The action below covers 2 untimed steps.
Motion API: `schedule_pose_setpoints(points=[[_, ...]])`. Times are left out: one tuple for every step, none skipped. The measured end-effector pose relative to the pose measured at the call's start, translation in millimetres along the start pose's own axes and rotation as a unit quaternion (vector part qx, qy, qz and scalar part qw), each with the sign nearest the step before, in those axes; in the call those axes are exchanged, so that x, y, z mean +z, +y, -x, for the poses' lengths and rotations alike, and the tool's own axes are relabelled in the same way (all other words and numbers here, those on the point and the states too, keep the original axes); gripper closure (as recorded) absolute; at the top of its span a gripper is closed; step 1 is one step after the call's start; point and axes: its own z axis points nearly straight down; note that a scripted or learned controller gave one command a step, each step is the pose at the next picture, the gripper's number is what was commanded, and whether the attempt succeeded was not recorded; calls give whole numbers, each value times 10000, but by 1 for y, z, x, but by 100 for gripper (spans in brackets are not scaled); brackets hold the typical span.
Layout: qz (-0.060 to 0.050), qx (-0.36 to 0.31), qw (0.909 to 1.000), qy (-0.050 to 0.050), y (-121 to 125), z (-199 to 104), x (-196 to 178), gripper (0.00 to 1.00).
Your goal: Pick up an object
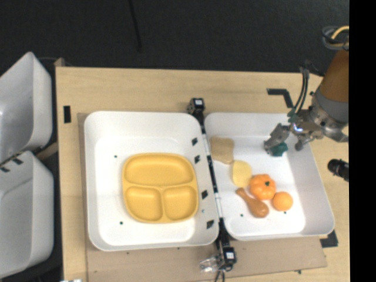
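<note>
Wooden table [70,175], two white bins. Gripper [281,141] over right bin [305,216], upper right; open or shut: cannot tell. Teal bit at tip, unclear. Pumpkin [262,186], orange [282,201], drumstick [252,202] lie in bin. Nothing visibly lifted; pick not done.

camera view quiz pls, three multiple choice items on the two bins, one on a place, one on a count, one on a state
1. Where does the yellow divided tray lie?
A. in the left bin
B. in the right bin
C. on the bare bench

2. How many compartments does that tray have?
A. two
B. three
C. five

3. How does the gripper stand to the toy pumpkin?
A. clamped on it
B. apart from it, near the bin's upper right
C. resting on top of it

Answers:
1 A, the tray sits on the floor of the left bin.
2 B, one wide section above two smaller ones.
3 B, the gripper is over the far part of the right bin, while the pumpkin lies lower down beside the orange and the drumstick.
</note>
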Motion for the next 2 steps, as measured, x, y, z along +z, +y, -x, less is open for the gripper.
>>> schedule_pose_setpoints(points=[[56, -19, 10000, -12, 2, -1, -7, 0], [27, -12, 10000, -12, 3, -7, 54, 0]])
